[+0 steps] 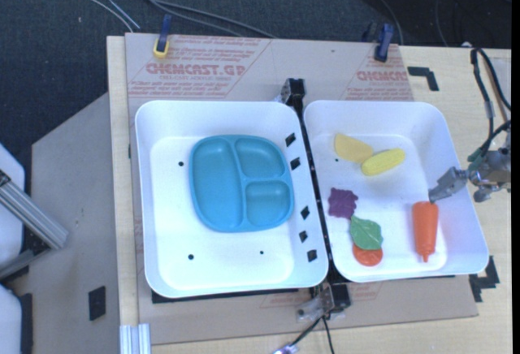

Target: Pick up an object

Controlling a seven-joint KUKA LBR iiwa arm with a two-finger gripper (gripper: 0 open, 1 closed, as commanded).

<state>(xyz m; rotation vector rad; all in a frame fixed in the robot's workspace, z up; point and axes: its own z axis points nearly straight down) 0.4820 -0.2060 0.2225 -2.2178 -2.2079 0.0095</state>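
Note:
The right bin [455, 137] holds several toy foods. An orange carrot [425, 229] lies upright near its right wall. Two yellow pieces [352, 147] [383, 161] sit side by side at the back. A purple piece [342, 202] lies towards the left, and below it a green leaf [366, 232] rests on a red piece [368, 256]. My gripper [467, 179] reaches in at the bin's right rim, just above and right of the carrot's top end. It holds nothing that I can see.
The left bin [158, 182] holds a blue divided plate [241, 182]. A black divider with clips [305, 182] runs between the bins. Cables [491, 92] hang at the right of the bench, and clamps [162, 44] [383, 42] grip the back board.

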